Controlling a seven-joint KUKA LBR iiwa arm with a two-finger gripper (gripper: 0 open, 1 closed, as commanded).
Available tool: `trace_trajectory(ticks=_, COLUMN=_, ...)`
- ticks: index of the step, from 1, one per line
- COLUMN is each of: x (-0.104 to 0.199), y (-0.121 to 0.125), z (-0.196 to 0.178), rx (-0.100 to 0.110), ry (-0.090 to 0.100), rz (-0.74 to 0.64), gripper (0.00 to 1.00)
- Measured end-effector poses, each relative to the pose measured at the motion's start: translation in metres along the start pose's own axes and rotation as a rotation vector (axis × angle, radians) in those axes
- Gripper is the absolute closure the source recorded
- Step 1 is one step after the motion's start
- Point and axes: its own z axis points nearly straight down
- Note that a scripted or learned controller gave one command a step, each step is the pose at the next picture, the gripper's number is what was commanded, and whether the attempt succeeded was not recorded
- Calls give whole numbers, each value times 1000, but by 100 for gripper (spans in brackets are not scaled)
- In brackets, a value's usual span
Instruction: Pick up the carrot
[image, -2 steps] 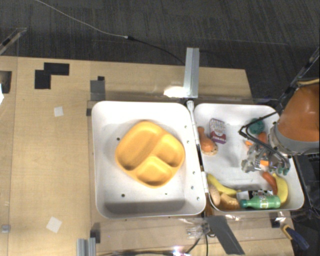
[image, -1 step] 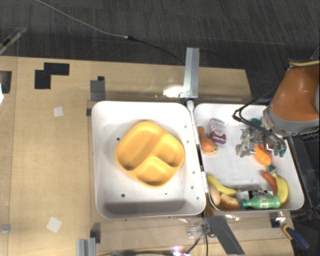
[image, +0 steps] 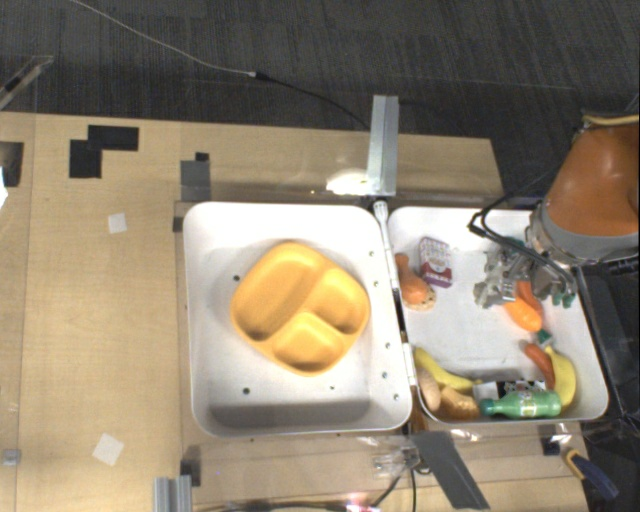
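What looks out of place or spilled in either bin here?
Nothing stands out. The yellow divided plate sits flat in the left bin; the food items lie inside the right bin, with the end effector above the carrot.

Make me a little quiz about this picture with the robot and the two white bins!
1. True or false: the yellow plate lies in the left bin.
2. What lies along the near edge of the right bin? A) a green bottle B) a blue cup C) a spoon
3. Fill in: the hand is close to the orange ____.
Key: 1 true; 2 A; 3 carrot.
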Motion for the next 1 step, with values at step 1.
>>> trace_trajectory(ticks=1, x=65, y=-49, z=66, rx=-1, ry=5, rz=-480, gripper=100)
